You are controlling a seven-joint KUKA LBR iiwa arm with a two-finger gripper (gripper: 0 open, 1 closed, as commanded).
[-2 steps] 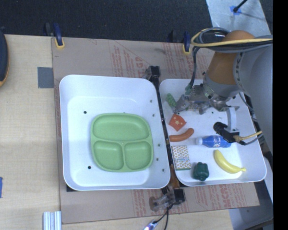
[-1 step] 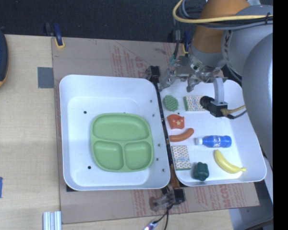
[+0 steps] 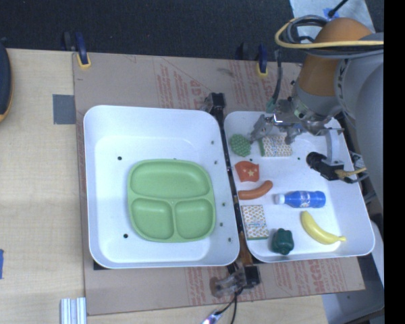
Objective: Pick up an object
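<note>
The left bin [image 3: 101, 181] holds a green divided plate [image 3: 170, 200]. In the right bin [image 3: 361, 238], a green leaf-shaped piece [image 3: 241, 144], a red piece [image 3: 248, 171], a sausage [image 3: 255, 190], a patterned packet [image 3: 254, 221] and a dark green pepper [image 3: 281, 241] lie left of a blue bottle [image 3: 302, 198] and a banana [image 3: 318, 228]. The gripper [image 3: 278, 128] hovers over another patterned packet [image 3: 277, 147] at the bin's far end, fingers spread, gripping nothing.

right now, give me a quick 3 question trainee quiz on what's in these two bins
1. True or false: the green divided plate lies in the left bin.
2. Which item lies nearest the banana? A) tomato B) blue bottle C) sausage
3. Fill in: the gripper hovers over the ___ bin's far end.

Key: 1 true; 2 B; 3 right
</note>
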